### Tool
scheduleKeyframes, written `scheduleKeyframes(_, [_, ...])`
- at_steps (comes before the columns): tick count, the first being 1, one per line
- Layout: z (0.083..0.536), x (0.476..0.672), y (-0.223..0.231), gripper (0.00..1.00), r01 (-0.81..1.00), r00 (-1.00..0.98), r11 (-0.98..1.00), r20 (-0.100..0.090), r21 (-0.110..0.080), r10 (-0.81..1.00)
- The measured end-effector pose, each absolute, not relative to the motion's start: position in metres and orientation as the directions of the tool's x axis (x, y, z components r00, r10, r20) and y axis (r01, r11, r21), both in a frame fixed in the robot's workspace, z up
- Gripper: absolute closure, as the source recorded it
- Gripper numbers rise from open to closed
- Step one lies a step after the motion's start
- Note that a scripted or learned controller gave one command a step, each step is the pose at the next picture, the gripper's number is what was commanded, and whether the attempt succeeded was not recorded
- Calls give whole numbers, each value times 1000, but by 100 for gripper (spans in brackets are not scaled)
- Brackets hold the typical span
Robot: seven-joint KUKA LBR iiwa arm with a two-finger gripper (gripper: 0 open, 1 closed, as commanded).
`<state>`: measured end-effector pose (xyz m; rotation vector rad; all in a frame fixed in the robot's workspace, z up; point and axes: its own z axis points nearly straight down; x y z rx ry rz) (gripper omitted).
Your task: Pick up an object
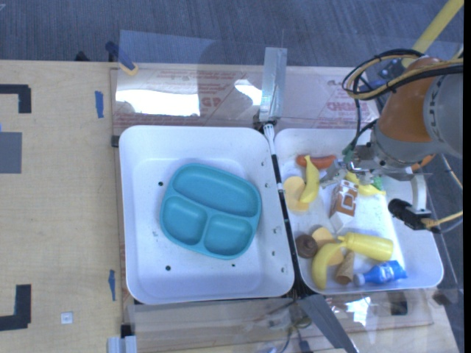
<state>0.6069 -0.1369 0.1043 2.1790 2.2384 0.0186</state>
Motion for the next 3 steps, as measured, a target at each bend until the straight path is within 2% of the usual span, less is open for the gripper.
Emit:
scheduleKeyframes(1, [90,549,-152,0,1000,-13,13,-2,10,1000])
scheduleKeyframes(2, [102,551,-152,100,1000,-13,13,-3,17,1000])
scheduleKeyframes(3, [247,563,-157,100,1000,-22,22,-3,12,1000])
